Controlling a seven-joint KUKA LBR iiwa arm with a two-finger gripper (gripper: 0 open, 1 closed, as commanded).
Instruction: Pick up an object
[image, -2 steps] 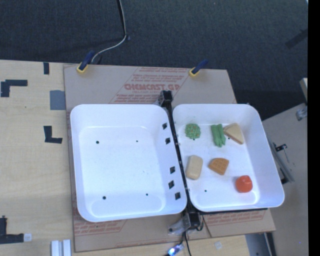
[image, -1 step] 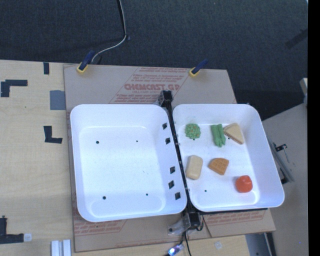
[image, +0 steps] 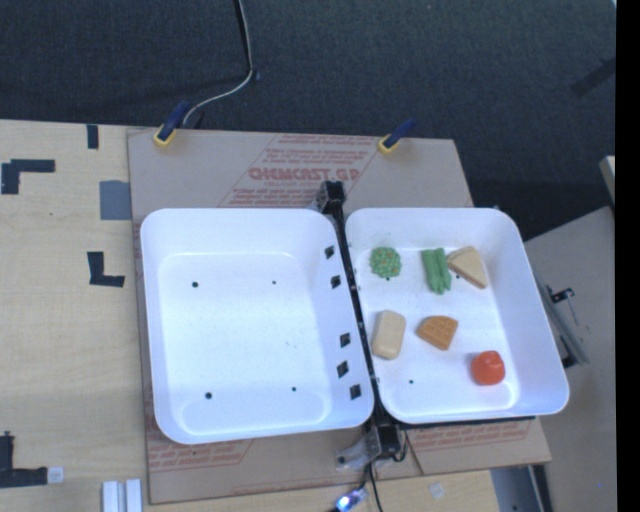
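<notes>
Scene: Two shallow white bins sit side by side on a cardboard sheet (image: 300, 170) laid over the table (image: 60, 330), seen from above at a slant.
Right bin (image: 535, 330): Holds all six toy foods: a green broccoli-like piece (image: 385, 263), a green bean pod (image: 435, 270), a tan wedge (image: 468, 266), a pale bread-like block (image: 388, 334), an orange chunk (image: 437, 331) and a red tomato-like piece (image: 488, 368).
Left bin (image: 240, 330): White floor with four small dark dots.
Gripper: Its state cannot be told from this picture.
Risk: The bean pod and the tan wedge lie just beside each other, almost touching; a descent there would likely nudge one aside or catch both. The bread-like block lies near the divider wall, which could foul one side of a grasp. The rounded red piece may roll away under a squeeze.
Surroundings: Two yellow-and-blue clamps (image: 168, 126) pin the sheet's far edge; a cable (image: 243, 60) trails across the dark floor. Black clips (image: 345, 340) line the seam between bins.
Clear choice: The broccoli-like piece and the red piece stand well apart from neighbours.
</notes>
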